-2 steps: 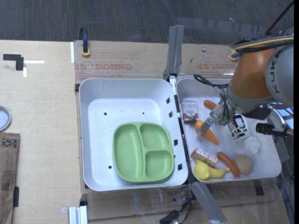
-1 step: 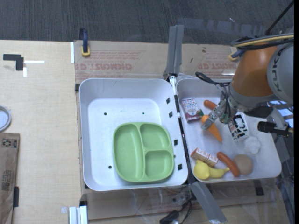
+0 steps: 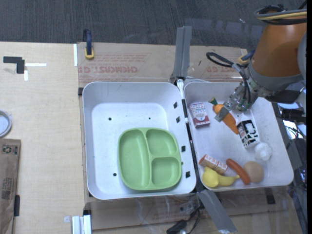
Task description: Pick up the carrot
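From above, the carrot (image 3: 226,117) lies in the right bin (image 3: 278,130), near its back wall, between a small red-and-white carton (image 3: 199,114) and a black-and-white bottle (image 3: 248,133). The gripper (image 3: 235,106) sits right over the carrot's leafy end; its grip cannot be made out. Bare floor opens mid-bin.

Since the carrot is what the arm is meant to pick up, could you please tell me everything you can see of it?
The small orange carrot with a green leafy top looks like a plastic toy, tapered and smooth. It lies in the right shallow white bin, near its back, slanting from the green top at upper left to the tip at lower right. The pincer is right over its thick end; whether it grips cannot be told. Its tip is close to the white bottle with black print.
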Tool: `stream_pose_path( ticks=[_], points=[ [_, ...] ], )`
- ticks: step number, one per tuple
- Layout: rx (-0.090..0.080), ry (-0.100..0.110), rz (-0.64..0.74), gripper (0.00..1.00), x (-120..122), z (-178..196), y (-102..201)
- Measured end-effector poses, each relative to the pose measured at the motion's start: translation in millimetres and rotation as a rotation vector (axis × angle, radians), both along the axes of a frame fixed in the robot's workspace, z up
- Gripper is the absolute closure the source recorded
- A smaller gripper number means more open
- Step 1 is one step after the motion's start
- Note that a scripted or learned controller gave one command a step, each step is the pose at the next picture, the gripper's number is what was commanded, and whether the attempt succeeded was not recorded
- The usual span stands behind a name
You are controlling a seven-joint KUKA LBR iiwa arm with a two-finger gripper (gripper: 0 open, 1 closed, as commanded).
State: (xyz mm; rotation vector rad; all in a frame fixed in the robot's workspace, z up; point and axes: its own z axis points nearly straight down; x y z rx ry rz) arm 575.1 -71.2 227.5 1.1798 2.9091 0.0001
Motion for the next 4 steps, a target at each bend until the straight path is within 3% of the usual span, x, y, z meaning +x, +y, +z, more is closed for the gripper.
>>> stream_pose_path(
  ticks=[1,2,3,4],
  points=[
    [0.000,0.001,0.000,0.00,-0.2,-0.3,0.0],
    [0.001,0.002,0.132,0.00,7.4,-36.1,12.6],
    [0.000,0.001,0.521,0.00,-23.7,-135.6,-30.4],
    [-0.001,-0.001,0.814,0.00,-34.5,-108.8,-22.3]
  ],
)
